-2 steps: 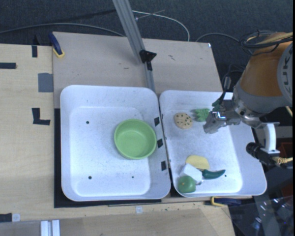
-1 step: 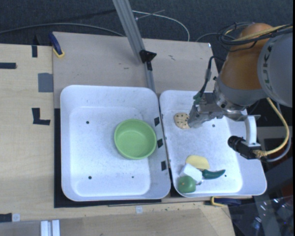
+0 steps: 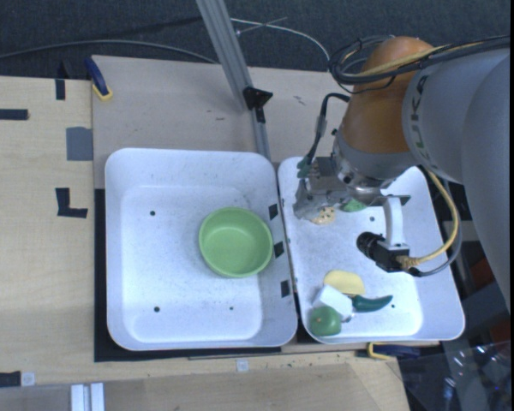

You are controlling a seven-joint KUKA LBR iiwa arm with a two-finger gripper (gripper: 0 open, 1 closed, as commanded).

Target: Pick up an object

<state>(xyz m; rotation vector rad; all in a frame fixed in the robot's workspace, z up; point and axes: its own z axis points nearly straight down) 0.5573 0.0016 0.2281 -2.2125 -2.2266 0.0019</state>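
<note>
A green bowl (image 3: 236, 242) sits alone in the left bin (image 3: 137, 178), out of the arm's way. Over the right bin (image 3: 437, 315), the gripper (image 3: 315, 202) hangs low above a small tan object (image 3: 325, 217) (whether it grips cannot be told). Likely targets, a yellow piece (image 3: 344, 281), white block (image 3: 332, 299), green ball (image 3: 325, 320) and dark green pepper (image 3: 373, 303), cluster near the front.

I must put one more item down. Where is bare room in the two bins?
Left bin: bare floor all around the green bowl. Right bin: crowded at the near corner by the small items and at the far end under the gripper.
</note>
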